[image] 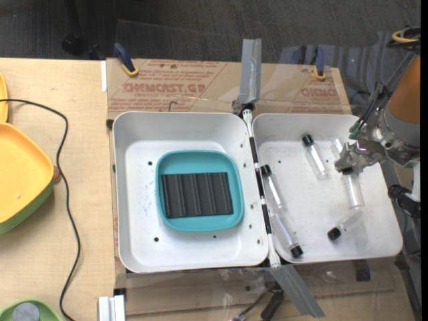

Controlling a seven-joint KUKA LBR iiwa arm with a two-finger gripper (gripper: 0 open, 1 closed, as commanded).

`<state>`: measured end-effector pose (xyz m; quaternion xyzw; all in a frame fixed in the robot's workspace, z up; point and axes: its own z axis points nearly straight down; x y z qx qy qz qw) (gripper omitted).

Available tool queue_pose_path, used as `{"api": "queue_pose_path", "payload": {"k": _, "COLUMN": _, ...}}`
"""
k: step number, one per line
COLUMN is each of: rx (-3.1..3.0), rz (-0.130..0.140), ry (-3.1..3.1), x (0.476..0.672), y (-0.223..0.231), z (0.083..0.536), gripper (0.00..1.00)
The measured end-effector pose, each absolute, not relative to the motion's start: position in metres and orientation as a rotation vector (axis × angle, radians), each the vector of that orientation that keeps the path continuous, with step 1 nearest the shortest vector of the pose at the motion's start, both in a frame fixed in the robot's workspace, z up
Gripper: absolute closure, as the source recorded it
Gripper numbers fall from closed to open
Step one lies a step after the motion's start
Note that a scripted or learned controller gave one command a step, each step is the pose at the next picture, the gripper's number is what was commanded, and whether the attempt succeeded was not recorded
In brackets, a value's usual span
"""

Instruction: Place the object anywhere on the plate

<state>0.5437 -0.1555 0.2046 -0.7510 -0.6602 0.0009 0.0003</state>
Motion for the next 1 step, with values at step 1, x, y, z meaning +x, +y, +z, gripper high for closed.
{"api": "queue_pose_path", "payload": {"k": 1, "rx": -2.359, "rz": 0.003, "ry": -2.074, "x": 0.5437, "y": -0.1555, "z": 0.2047, "gripper": 0.00}}
